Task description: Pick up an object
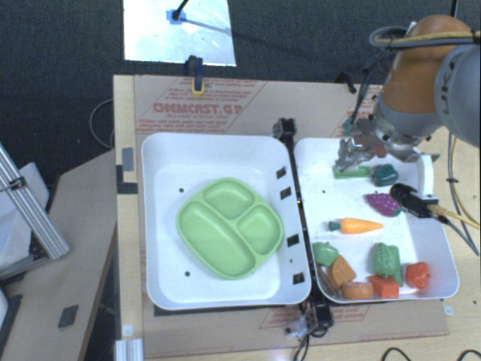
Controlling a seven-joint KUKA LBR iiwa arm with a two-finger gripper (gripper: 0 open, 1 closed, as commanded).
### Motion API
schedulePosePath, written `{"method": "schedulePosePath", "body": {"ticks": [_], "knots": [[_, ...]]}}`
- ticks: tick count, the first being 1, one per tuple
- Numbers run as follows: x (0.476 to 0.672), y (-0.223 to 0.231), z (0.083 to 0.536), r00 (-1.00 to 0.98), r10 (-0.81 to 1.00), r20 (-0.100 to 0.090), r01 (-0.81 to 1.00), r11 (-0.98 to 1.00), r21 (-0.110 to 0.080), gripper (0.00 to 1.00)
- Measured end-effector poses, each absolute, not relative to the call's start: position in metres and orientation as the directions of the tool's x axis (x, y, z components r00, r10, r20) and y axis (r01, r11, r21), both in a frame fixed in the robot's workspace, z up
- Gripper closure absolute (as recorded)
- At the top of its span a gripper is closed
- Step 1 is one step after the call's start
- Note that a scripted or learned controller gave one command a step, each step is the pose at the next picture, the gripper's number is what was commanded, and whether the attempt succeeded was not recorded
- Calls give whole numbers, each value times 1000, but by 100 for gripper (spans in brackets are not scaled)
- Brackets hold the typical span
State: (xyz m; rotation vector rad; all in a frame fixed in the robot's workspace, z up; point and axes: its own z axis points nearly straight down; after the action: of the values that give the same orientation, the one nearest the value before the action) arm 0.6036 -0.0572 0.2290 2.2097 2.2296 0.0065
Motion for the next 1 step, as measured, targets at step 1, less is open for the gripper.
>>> {"method": "schedulePosePath", "body": {"ticks": [1], "knots": [[632, -20, 233, -9, 1000, 2, 1000, 9, 5, 100]]}}
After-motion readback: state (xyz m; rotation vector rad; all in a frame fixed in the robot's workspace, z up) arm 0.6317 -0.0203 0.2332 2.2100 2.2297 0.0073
